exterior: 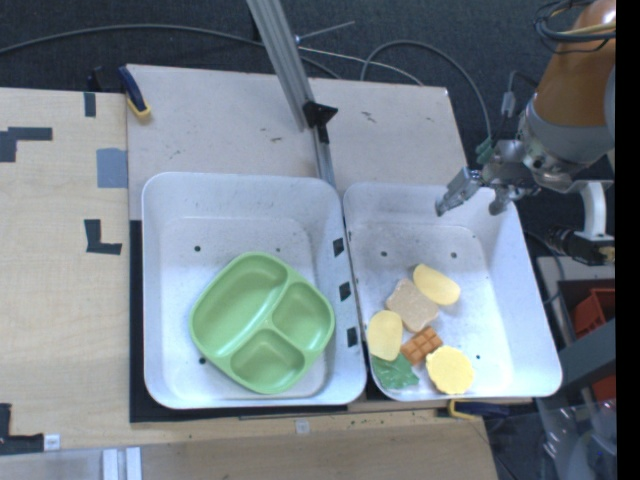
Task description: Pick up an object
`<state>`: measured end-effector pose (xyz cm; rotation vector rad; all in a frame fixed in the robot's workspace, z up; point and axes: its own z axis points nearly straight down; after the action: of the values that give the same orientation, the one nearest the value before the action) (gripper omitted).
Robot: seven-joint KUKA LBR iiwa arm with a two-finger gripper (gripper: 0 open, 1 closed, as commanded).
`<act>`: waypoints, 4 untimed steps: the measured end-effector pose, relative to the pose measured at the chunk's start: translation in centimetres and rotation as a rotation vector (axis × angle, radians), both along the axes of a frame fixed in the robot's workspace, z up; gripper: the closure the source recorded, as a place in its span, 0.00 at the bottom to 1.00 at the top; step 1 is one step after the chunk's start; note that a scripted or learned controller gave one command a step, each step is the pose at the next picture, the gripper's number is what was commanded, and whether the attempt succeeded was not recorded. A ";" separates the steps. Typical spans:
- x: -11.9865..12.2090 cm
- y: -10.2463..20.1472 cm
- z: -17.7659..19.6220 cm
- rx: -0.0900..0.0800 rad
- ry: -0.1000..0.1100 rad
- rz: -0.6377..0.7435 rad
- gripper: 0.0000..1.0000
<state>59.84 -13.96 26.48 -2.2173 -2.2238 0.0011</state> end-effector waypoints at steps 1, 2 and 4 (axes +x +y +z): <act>0.0 0.0 0.0 0.000 0.000 0.000 0.00; 0.2 -0.2 -6.4 0.000 0.006 -0.002 0.00; 0.6 -0.9 -17.6 0.000 0.006 -0.001 0.00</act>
<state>60.47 -14.83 8.86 -2.2155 -2.2203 0.0079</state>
